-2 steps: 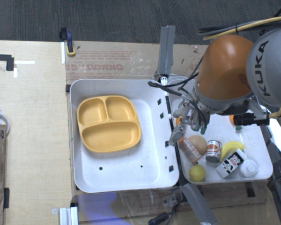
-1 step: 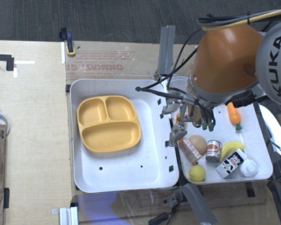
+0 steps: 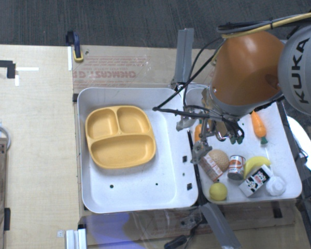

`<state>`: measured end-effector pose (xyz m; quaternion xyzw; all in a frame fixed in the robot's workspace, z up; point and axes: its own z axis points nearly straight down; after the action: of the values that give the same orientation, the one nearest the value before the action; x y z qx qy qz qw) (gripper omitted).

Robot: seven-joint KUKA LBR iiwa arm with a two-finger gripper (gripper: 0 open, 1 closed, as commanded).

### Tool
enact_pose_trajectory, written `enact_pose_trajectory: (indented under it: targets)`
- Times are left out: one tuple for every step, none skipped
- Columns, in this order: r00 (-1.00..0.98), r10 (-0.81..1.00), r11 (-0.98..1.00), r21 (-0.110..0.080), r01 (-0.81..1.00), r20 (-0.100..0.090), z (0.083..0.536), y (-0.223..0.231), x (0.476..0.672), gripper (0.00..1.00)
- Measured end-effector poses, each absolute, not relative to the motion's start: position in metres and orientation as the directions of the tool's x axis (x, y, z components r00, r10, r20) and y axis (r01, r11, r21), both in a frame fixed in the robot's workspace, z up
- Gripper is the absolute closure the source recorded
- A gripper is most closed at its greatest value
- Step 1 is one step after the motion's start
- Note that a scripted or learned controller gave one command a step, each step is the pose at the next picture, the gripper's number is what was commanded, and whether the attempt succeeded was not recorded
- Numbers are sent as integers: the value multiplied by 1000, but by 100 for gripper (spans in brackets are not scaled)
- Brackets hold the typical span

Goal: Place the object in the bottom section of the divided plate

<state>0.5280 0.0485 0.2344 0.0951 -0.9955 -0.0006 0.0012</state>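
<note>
Two bins | gripper [image 3: 201, 148] hanging over right bin [image 3: 289, 154], grip state unclear | bread roll [image 3: 215, 163] lying just beside it | divided plate [image 3: 120, 137] sitting in left bin [image 3: 93, 185]

The plate [image 3: 121, 136] lies in the left bin [image 3: 93, 191]; at three o'clock, the right bin [image 3: 290, 183] holds a can [image 3: 236, 167], lemon [image 3: 218, 191] and carrot [image 3: 257, 125].

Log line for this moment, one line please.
arm: over right white bin | gripper: beside brown wrapped food item | yellow divided plate: left bin, nothing in it
</note>
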Motion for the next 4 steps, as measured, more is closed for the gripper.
enact_pose_trajectory:
  targets:
    - [-1000,-18,1000,1,-18,-2,274,75,509,0]
    - [-960,-281,960,1,-281,-1,309,88,536,0]
    - [-975,-223,975,1,-223,1,282,55,531,0]
    - [-908,-420,908,1,-420,-2,316,106,541,0]
